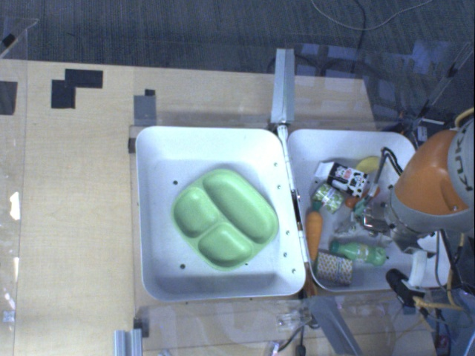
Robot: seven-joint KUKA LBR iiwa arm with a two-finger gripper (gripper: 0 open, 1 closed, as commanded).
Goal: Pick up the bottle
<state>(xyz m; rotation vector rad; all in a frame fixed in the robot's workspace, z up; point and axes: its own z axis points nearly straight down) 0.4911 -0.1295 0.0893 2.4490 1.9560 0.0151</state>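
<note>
Bottle [359, 253] lies flat near the right bin's [300, 154] near wall beside a carrot [314, 233], and I see my arm [430, 184] above it, grip state unclear.

Two white bins [148, 199]; one green plate [225, 217], one bottle [360, 253], one carrot [314, 232], one banana [369, 165].

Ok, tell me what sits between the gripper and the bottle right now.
Nothing visible does. The green bottle lies on its side in the right bin, with the gripper just above it in the camera view. The carrot and the patterned piece lie to its left, off that line.
</note>
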